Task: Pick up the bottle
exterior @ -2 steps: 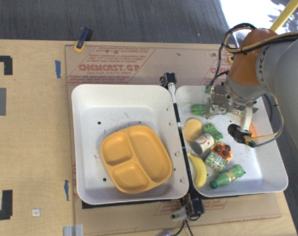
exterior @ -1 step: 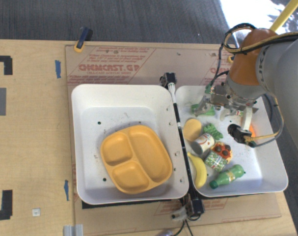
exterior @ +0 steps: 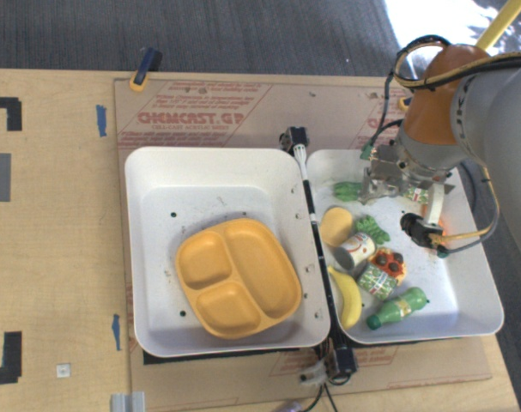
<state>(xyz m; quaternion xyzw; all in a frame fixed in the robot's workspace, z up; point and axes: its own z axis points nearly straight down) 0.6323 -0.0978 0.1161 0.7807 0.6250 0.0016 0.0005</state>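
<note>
Green bottle (exterior: pixel 398 307) lies on its side near front of right bin (exterior: pixel 475 312), beside banana (exterior: pixel 348 296). Gripper (exterior: pixel 396 181) hangs over bin's back part, well apart from bottle; jaw state cannot be told. Yellow divided tray (exterior: pixel 237 275) in left bin (exterior: pixel 148 256).

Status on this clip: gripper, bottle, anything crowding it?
Gripper over right bin's far end, nothing seen between fingers. Green bottle lying near front edge, apart from gripper. Banana and small toy close beside bottle.

Grey arm (exterior: pixel 492 101) with orange wrist band, looping black cables, metallic hand (exterior: pixel 396 183).
</note>
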